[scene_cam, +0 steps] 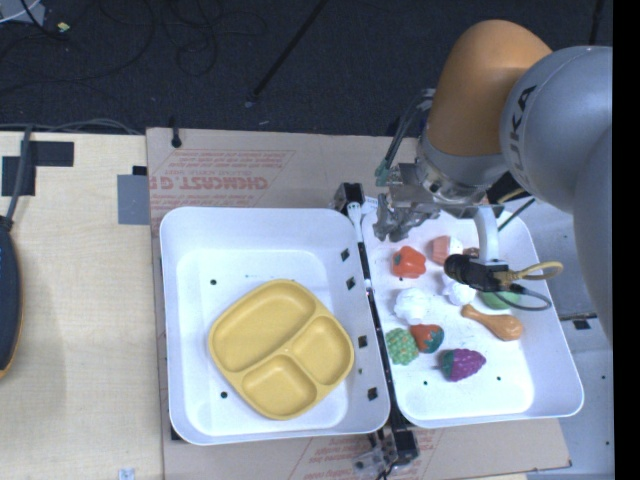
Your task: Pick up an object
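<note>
Pincer (pixel 392 226) is hanging over the far-left corner of the right bin (pixel 555 388), can't tell if it's open or gripping anything, and the toy food, like the red pepper (pixel 408 261) just beside it, sits in that bin.

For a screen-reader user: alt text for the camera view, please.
A grey robot arm's gripper hovers over the right bin, above small toy foods including a red pepper and purple grapes. The left bin holds a yellow divided plate.
</note>
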Action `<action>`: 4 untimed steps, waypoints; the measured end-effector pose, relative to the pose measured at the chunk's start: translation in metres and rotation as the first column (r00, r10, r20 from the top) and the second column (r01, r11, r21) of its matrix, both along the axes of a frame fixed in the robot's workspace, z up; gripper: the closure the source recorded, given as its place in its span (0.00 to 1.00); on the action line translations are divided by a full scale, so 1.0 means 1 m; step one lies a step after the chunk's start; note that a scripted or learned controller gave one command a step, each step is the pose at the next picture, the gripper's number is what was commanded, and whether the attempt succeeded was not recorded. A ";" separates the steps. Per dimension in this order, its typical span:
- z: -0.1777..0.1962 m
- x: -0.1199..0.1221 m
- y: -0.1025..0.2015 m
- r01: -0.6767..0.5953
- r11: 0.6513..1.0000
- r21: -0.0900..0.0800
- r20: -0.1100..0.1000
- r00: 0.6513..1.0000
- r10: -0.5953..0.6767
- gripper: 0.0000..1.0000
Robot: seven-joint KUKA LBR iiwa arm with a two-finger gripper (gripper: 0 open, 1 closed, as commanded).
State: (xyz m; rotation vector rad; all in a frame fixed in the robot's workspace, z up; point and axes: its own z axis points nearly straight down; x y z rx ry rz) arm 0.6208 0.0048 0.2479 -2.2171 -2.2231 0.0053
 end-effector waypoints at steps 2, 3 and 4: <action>0.031 -0.129 -0.001 0.006 1.000 0.001 -0.014 1.000 -0.006 1.00; 0.070 -0.146 -0.001 0.004 1.000 0.001 0.004 1.000 -0.004 1.00; 0.158 -0.142 0.068 -0.003 1.000 0.003 0.011 1.000 0.003 1.00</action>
